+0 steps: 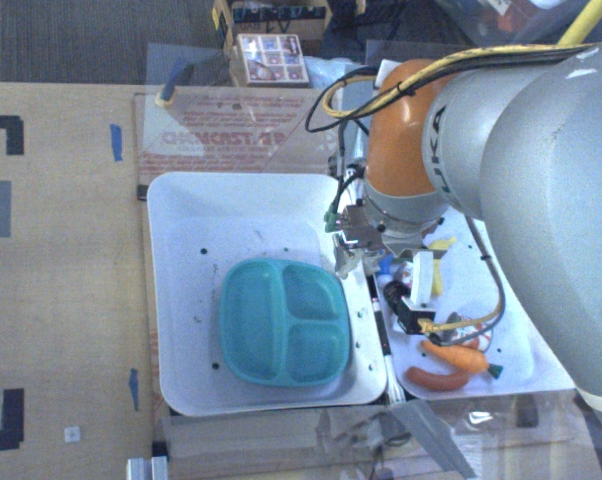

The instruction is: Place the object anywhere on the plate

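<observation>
Camera view: hand poised over the bin divider, finger state cannot be told, teal plate in left bin, carrot in right bin; a centred, low grasp is advised.

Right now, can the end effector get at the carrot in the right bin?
Probably yes. The carrot lies uncovered near the bin's front, beside a sausage; the end effector sits above the divider, with dangling cables nearby.
</observation>
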Motion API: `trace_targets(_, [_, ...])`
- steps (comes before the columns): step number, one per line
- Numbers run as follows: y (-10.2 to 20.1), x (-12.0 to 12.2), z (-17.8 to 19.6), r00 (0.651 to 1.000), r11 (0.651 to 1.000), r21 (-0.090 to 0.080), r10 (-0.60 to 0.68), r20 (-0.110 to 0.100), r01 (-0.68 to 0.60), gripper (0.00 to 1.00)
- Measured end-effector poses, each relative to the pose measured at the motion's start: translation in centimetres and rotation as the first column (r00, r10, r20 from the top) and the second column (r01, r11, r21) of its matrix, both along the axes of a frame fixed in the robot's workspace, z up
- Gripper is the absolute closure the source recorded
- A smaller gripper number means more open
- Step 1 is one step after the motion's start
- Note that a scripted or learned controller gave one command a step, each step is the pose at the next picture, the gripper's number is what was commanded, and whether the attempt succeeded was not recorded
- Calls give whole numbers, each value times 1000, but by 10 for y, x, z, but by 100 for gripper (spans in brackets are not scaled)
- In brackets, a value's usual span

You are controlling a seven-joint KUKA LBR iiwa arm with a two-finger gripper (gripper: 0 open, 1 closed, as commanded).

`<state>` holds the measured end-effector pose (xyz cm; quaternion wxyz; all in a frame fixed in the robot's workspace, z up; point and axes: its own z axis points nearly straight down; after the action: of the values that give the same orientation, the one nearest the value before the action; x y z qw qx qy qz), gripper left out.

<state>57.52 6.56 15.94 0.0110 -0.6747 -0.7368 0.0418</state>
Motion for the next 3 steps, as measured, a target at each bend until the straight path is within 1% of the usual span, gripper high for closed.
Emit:
trace_targets(1, [4,1,2,987,987,-7,-163,16,163,100])
trace_targets(2, [7,-6,4,973,974,-4,-225,49,225,100])
trace_targets(3, [8,-6,4,962,964,-3,-266,56,266,100])
